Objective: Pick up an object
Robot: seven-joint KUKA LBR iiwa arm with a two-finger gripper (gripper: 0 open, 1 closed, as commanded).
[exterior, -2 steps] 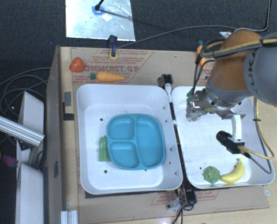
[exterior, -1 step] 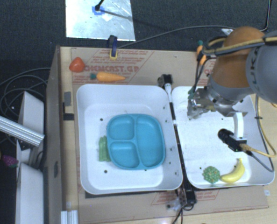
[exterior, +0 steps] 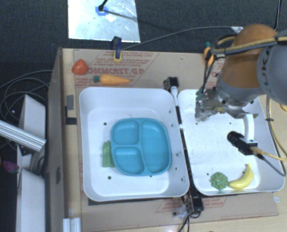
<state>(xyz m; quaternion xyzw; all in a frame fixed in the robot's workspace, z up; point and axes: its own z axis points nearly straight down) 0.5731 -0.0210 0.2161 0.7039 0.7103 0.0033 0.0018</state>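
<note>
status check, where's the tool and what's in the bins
Tool low over right bin, near its back left corner, nothing seen in it. Banana and green ball at front of that bin, untouched. Blue tray in left bin.

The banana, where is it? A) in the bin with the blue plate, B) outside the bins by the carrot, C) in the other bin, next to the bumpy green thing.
C: the banana lies in the near corner of the right bin, beside the bumpy green thing, while the blue plate sits in the left bin.
</note>
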